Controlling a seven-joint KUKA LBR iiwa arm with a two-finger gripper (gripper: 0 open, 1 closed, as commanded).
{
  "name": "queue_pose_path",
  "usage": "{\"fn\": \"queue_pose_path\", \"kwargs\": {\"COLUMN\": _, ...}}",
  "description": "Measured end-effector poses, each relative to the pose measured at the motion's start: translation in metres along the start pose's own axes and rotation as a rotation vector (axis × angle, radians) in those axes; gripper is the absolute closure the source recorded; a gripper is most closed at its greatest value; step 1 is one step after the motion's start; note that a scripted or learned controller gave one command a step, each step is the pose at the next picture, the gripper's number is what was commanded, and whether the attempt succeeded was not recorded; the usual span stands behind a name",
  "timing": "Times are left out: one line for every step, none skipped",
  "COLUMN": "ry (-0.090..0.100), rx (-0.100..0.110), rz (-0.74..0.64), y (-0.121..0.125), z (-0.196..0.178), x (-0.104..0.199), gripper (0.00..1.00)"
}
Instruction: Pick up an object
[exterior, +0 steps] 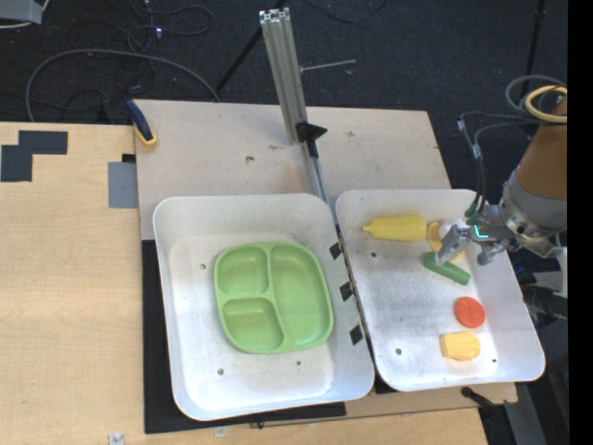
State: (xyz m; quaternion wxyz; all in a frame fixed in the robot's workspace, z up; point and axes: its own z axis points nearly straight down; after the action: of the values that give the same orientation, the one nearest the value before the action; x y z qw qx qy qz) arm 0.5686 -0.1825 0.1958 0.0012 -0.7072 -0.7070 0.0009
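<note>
My gripper (466, 247) hangs low over the back part of the right bin (408, 360), reaching in from the right edge. Its two silvery fingers stand apart, open, with nothing held between them. Just below and in front of them lies a small green stick-shaped piece (447, 269). A yellow corn-like object (397, 228) lies to the gripper's left, near the bin's back wall. Nearer the front lie a red-orange round piece (470, 311) and a yellow chunk (460, 345).
The left bin (185, 341) bears a green divided plate (273, 296). A metal post (285, 72) rises behind the bins, on the wooden bench. Black clips sit along the seam between the bins. Cables lie on the dark floor at the back.
</note>
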Motion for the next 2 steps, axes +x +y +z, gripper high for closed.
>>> {"fn": "queue_pose_path", "kwargs": {"ry": 0.000, "rx": -0.002, "rz": 0.000, "y": 0.001, "z": -0.001, "x": 0.000, "gripper": 0.00}}
{"fn": "queue_pose_path", "kwargs": {"ry": 0.001, "rx": 0.003, "rz": 0.000, "y": 0.007, "z": 0.047, "x": -0.004, "gripper": 0.00}}
